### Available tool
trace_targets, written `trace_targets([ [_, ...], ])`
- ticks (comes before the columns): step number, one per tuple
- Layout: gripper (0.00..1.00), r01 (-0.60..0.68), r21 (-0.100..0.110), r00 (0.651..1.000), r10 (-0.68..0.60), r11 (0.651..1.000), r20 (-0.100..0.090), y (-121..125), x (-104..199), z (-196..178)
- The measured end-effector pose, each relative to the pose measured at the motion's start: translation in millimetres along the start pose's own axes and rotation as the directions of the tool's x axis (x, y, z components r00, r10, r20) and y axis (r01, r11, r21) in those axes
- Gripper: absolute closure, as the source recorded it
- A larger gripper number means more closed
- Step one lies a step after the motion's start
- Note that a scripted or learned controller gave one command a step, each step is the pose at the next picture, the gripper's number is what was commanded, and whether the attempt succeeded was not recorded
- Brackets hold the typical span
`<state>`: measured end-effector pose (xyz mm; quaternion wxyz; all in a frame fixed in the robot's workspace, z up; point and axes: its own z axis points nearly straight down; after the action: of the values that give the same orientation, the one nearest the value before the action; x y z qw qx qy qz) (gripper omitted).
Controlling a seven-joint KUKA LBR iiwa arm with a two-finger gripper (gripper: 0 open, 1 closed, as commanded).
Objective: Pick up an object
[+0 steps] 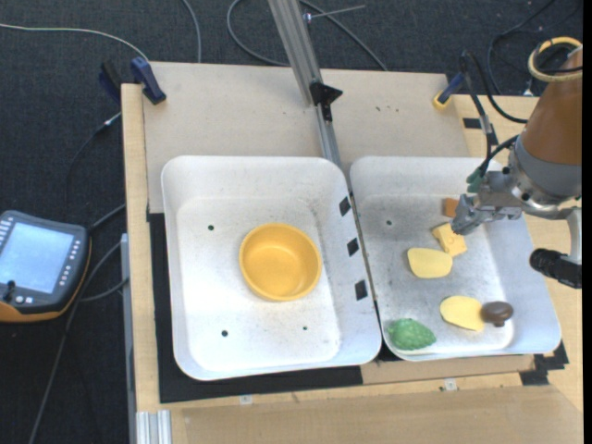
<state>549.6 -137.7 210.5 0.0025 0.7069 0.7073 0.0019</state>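
Camera view, nearest edge first: the right bin [388,192] carries a loose scatter along its front, a green leafy lump [410,333] at its 7 o'clock corner, a yellow wedge [462,312] at 5 o'clock with a small brown knob [498,313] touching its right end. They lie flat and apart from the others, probably tipped in at random so that any one can be taken singly. Toward the bin's centre sits a pale yellow slice [430,263], and just behind it, at its 1 o'clock, a small yellow block [450,240], with an orange bit [450,207] farther back.

To the left, the left bin [185,192] holds a yellow bowl [280,262] upright near its middle, well apart from the arm.

Farthest back on the right, the gripper [470,218] hangs low over the yellow block, which looks like the likely target. Whether its claw is apart or together I cannot tell; the grey wrist hides the tips, and nothing is visibly held.
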Motion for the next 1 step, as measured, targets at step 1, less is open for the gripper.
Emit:
trace_targets([
  [1, 1.0, 0.0, 0.006, 1.0, 0.0, 1.0, -0.001, 0.2, 0.1, 3.2],
])
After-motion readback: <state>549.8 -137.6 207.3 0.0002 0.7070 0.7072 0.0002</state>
